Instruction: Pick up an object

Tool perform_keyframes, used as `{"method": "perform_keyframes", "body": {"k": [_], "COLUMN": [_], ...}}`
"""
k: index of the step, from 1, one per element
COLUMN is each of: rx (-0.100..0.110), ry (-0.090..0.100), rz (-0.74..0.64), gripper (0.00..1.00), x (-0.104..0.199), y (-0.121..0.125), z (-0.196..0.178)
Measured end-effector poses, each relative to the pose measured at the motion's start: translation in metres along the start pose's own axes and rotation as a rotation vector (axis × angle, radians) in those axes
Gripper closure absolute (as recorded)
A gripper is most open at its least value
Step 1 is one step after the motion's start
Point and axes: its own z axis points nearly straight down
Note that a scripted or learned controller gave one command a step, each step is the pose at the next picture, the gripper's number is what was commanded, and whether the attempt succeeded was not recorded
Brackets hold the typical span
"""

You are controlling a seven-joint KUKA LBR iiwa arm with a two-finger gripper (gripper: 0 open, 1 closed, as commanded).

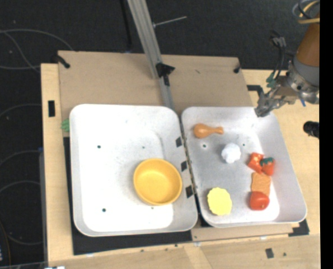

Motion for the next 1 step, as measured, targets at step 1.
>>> {"method": "perform_keyframes", "body": {"k": [1], "rx": [0.003], "ry": [0.002], "rz": [-0.003], "gripper": [1.0], "x": [0.0496], "y": [-0.0185], "z": [-0.0115]}}
